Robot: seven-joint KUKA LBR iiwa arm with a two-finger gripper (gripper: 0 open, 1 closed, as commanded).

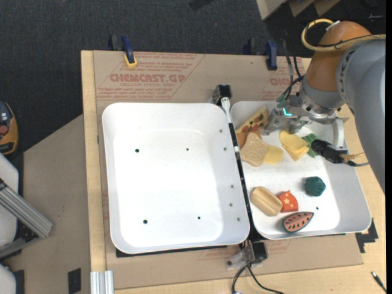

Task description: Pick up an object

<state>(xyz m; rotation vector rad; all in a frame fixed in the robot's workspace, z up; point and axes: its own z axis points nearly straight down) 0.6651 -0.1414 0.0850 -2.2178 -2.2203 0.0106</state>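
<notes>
Since the yellow cheese wedge [294, 145] lies in the right bin [343, 219] just below the claw [286, 120], a short drop would meet it; whether the claw is open, I cannot tell. 1 toast slice [253, 150] sits leftward.

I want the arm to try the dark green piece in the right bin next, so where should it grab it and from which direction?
Judging by its pose, come straight down on the dark green piece and close across its middle. It is small, lumpy and roughly round, so no side looks clearly better. It lies alone on the right bin floor, apart from the red piece, leaving room for fingers around it.
</notes>
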